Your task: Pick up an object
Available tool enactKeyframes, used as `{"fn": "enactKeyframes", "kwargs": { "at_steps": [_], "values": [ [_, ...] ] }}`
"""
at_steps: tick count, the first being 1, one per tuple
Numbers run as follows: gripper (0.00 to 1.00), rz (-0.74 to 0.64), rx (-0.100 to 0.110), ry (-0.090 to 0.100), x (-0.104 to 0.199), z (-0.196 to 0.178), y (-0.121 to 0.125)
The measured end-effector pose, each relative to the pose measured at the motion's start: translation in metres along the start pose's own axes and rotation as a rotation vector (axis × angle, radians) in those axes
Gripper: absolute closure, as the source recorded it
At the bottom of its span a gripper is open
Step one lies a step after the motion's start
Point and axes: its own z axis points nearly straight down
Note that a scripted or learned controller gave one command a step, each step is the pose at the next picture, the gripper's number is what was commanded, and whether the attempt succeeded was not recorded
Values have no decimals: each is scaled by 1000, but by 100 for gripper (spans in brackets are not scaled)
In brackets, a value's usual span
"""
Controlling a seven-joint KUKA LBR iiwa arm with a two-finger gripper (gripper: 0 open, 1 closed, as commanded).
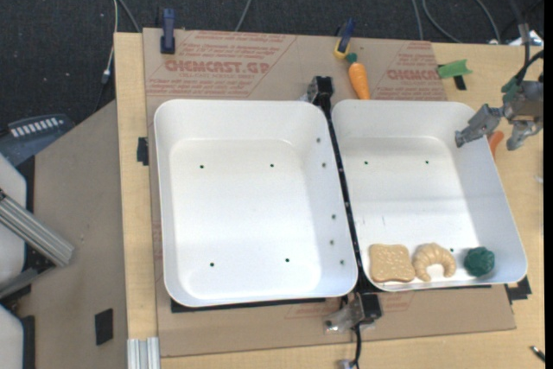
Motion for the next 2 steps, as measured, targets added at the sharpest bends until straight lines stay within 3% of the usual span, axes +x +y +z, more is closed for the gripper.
{"fn": "enactKeyframes", "kwargs": {
  "at_steps": [1, 2],
  "values": [
    [0, 1, 13, 4, -22, 199, 5],
    [0, -2, -4, 0, 35, 119, -53]
  ]
}}
